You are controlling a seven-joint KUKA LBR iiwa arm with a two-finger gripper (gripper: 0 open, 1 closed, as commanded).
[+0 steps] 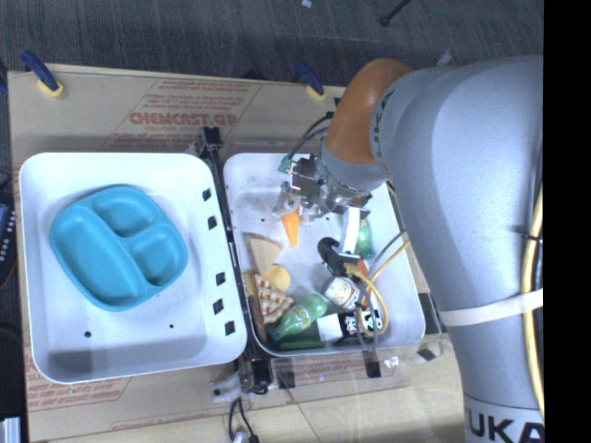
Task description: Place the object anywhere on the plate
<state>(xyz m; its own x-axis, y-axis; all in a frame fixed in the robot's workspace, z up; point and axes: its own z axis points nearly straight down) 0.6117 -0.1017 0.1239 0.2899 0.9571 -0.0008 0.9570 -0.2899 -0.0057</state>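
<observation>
Pincer [297,199] over right bin [242,183], carrot [292,228] hanging just below; can't tell if it's gripped. Blue plate [117,245] waits in left bin [37,192] for drop-off.

I'm watching through one fixed camera above the bench [185,100], angled down on both white bins [55,358], fairly close.

arm: reaching in from right | end effector [297,199]: lowered, pointing left
</observation>
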